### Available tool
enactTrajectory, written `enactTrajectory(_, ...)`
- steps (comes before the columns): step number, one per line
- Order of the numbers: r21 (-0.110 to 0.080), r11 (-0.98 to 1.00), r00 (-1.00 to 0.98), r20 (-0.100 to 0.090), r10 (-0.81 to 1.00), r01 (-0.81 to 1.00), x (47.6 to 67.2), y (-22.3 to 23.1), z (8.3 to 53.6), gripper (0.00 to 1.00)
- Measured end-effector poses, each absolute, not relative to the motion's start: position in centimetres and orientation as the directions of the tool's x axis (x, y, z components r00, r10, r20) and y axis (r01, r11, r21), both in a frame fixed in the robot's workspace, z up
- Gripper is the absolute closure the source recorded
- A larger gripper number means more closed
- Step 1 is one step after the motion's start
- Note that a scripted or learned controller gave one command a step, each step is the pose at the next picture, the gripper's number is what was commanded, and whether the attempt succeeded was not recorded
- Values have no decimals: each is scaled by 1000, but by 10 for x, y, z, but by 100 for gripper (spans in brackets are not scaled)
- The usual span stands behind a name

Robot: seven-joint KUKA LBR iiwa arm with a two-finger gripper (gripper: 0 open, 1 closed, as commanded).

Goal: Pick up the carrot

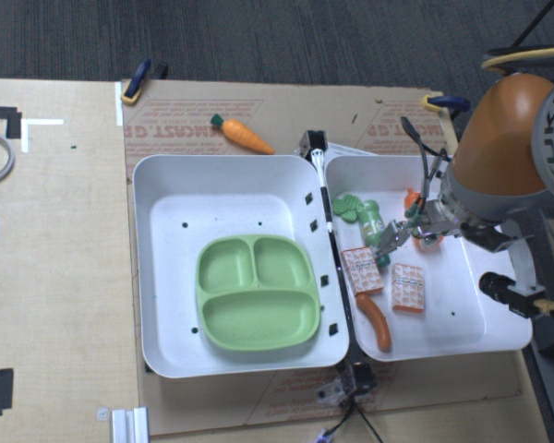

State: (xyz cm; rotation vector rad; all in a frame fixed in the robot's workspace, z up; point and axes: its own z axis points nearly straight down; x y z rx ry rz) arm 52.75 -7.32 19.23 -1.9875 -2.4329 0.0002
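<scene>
The carrot [243, 135], orange with a green top, lies on the brown cardboard just behind the left bin's far rim, outside both bins. My gripper [404, 233] hangs low over the middle of the right bin [462, 326], far to the right of the carrot and nearer the camera. It sits next to a green bottle [374, 222]. A small orange piece [411, 198] shows just behind the gripper, partly hidden by the wrist and its cables.
The left bin [166, 247] holds a green divided plate [257, 292]. The right bin holds a green leafy item [347, 208], two red-and-white cartons [361, 269] [407, 287] and a sausage [377, 321]. A black clip [313, 143] joins the bins near the carrot.
</scene>
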Motion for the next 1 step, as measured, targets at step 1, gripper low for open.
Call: enactTrajectory(1, 1, 389, -389, -1, 921, 921, 586, -113, 189, 0)
